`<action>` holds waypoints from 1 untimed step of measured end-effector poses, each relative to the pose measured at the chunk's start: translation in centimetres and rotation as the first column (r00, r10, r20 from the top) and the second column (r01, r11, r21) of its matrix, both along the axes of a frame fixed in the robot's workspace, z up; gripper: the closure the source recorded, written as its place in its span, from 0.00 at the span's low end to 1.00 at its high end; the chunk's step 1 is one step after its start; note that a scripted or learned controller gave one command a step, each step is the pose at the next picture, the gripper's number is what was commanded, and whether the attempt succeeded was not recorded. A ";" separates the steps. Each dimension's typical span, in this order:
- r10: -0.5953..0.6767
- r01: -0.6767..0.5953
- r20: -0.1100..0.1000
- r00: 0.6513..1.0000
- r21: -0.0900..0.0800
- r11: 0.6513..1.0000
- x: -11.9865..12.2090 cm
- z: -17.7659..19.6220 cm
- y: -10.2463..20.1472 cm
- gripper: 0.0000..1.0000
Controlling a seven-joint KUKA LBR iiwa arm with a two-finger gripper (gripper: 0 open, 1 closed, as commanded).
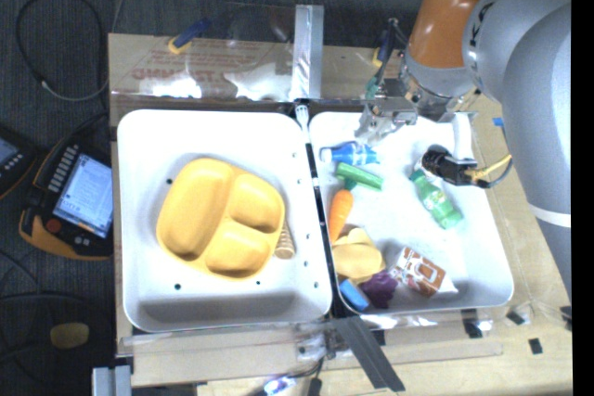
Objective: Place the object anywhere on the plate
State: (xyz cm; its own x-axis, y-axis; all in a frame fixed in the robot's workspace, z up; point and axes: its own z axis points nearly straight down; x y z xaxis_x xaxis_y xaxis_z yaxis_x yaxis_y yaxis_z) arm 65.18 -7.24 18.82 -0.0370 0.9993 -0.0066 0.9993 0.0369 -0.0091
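Hovering over the blue toy (355, 151), my jaws (379, 127), state unclear, risk grabbing the green block (358, 175) touching it, never reaching the plate (221, 216).

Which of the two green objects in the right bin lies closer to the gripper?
The dark green cylinder lies closer, just below the gripper beside the blue object. The light green bottle lies farther toward the view's right.

two white bins (130, 199), one yellow plate (220, 216) (sectioned)
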 end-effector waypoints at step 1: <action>-0.007 0.007 0.002 1.000 0.007 1.000 -0.7 4.6 15.2 1.00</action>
State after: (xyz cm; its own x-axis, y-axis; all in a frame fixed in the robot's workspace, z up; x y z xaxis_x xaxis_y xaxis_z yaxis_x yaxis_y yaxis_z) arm 64.44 7.92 23.42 -0.0304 0.9995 0.0003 0.9995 0.0304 -0.0071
